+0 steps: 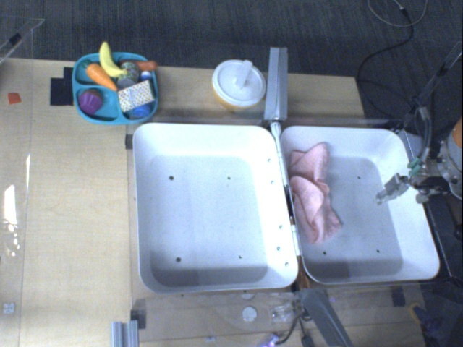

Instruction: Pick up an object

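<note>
Pink cloth (313, 191) crumpled along right bin's (362, 137) left wall; gripper (391, 188) near right edge, grip unreadable.

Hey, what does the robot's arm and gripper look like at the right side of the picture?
A small metallic grey gripper on a dark, boxy wrist with thin dark cables looping up from it. A sliver of orange, the arm's band, shows at the frame's right edge. It is too small and blurred to make out any markings.

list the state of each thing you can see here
pink cloth: crumpled, lying along the left side of the right bin
claw: over the right bin's right side, apart from the cloth
blue tray: filled with toy food
white lidded cup: upright, lid on
</note>
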`<state>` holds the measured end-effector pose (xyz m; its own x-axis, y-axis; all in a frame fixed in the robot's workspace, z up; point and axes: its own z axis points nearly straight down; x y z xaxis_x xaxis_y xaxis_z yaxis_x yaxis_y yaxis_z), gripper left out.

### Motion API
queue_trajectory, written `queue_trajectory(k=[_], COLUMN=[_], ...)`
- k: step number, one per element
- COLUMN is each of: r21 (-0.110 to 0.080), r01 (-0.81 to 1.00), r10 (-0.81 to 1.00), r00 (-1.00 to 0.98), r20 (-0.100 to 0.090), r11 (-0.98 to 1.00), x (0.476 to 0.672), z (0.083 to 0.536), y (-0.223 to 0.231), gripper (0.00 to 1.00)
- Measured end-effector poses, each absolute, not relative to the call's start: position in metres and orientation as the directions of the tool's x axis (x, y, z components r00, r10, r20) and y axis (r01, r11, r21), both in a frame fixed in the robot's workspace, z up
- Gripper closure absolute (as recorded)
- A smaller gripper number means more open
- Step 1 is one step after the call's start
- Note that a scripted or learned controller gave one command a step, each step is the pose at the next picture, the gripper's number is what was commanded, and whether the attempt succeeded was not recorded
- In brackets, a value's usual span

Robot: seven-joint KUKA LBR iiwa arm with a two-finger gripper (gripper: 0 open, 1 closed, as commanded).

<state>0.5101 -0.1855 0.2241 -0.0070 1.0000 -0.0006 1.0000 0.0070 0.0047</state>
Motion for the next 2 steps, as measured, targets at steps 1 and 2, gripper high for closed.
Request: queue_trajectory(k=[1,2], r21=[0.014,0.009], r01=[0.999,0.991], r10=[0.999,0.991], r00=[-0.049,-0.134], r20=[-0.002,-0.002], r11=[0.049,0.134], x=[0.622,0.671], z=[0.089,0.089], y=[-0.136,-0.090], gripper=[0.00,0.00])
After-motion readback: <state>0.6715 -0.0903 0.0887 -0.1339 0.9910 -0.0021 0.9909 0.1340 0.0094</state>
